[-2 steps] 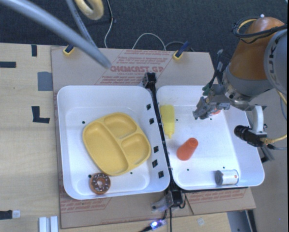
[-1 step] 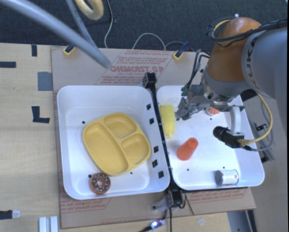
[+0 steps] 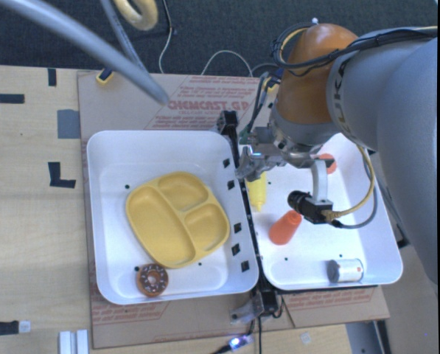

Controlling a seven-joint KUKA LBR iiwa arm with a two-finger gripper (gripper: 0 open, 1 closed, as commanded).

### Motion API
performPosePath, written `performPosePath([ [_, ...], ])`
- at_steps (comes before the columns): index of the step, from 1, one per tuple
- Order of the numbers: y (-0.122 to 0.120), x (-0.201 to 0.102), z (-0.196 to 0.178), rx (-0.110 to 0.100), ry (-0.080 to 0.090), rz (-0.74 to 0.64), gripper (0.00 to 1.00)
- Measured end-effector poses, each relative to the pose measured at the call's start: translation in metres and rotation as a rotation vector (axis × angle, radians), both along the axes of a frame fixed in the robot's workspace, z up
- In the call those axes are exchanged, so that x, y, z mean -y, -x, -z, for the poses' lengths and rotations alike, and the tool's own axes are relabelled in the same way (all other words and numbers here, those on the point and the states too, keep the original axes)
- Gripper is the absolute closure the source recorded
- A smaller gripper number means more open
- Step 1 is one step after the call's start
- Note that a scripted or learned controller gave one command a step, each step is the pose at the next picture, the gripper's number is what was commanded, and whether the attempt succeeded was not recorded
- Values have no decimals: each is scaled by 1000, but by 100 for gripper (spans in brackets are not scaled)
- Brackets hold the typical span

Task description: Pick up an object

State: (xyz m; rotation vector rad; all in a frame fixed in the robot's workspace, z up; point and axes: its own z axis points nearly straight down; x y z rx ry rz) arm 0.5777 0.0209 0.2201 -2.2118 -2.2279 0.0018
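Observation:
My gripper (image 3: 253,169) hangs low over the left edge of the right bin (image 3: 374,220), by the wall between the two bins. Directly below it lies a small yellow object (image 3: 258,192), partly covered by the gripper, and whether they touch is unclear. An orange carrot-like piece (image 3: 284,228) lies just to the lower right of it. A small silver can (image 3: 345,271) rests on its side near the bin's front edge. A red-orange item (image 3: 327,164) peeks out from behind the wrist.
The left bin (image 3: 102,198) holds a yellow divided plate (image 3: 177,217) and a chocolate donut (image 3: 152,279) near its front. The arm's orange band (image 3: 312,80) and grey body cover the right bin's back right. Black clips line the shared bin wall (image 3: 239,220).

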Motion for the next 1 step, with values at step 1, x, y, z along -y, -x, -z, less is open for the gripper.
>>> performPosePath([
  [1, -10, -51, 10, 0, 0, 1, 100],
])
